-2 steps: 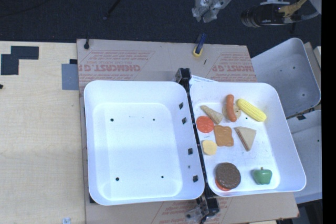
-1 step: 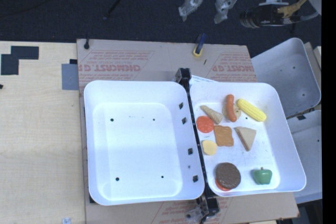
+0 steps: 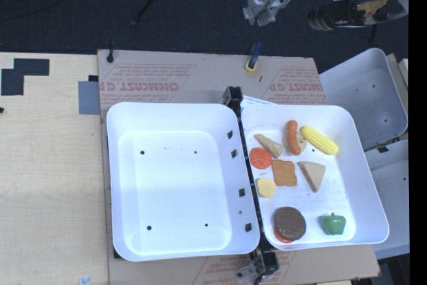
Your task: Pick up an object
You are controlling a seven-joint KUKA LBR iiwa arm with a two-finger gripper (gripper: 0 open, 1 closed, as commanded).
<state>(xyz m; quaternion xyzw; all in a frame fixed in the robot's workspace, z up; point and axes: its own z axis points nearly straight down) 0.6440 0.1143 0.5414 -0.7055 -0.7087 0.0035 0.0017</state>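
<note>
The pincer hangs high at the top of the view, above the dark floor and well away from both bins; nothing sits between its fingers, though whether they stand open or closed I cannot tell from this blur.

On the desk a brown cardboard sheet lies under two shallow white bins set side by side and touching along a black clip seam. The left bin shows its bare white floor with a few small dark dots.

The right bin holds all the toy food. A yellow corn cob lies near the far right part, tilted, and just beside it on the left stands an orange sausage, running lengthwise toward the far rim. A tan wedge lies left of the sausage, and a red tomato slice sits close below it, near the seam. An orange square of toast lies in the middle, with a pale triangular sandwich piece just right of it. A small yellow piece lies below the tomato slice. Toward the near rim rests a round brown patty, and to its right, apart from it, a green pepper.

A small blue and yellow item lies on the cardboard beyond the bins.
</note>
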